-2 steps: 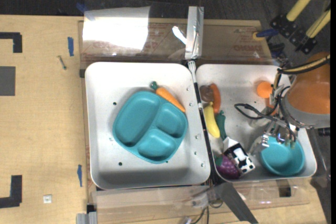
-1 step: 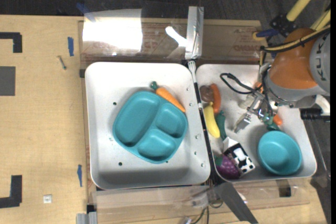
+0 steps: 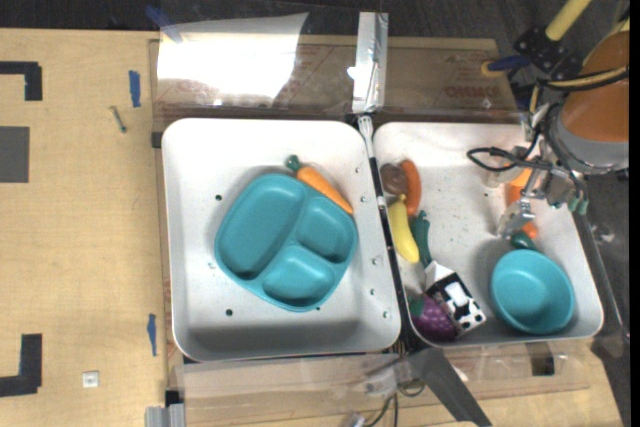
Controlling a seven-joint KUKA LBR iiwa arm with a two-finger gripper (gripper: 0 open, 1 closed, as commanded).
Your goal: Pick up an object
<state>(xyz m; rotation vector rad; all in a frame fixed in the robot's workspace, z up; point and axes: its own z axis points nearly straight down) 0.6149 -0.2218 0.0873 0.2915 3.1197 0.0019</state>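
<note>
The jaws (image 3: 525, 205) sit low over the right bin (image 3: 460, 150), tangled with cables; whether they are spread or pressed together cannot be told. A small orange object (image 3: 519, 187) shows right at them, but it is too blurred to say it is pinched. Just below lies a teal bowl (image 3: 532, 290). Along the bin's left wall lie a brown piece (image 3: 398, 179), a banana (image 3: 403, 230), a purple grape bunch (image 3: 435, 317) and a black-and-white toy (image 3: 460, 300). The left bin (image 3: 190, 155) on the desk holds a teal divided plate (image 3: 287, 240) with a carrot (image 3: 325, 187) at its rim.

Teal plate (image 3: 285, 237), teal bowl (image 3: 532, 290)
</note>
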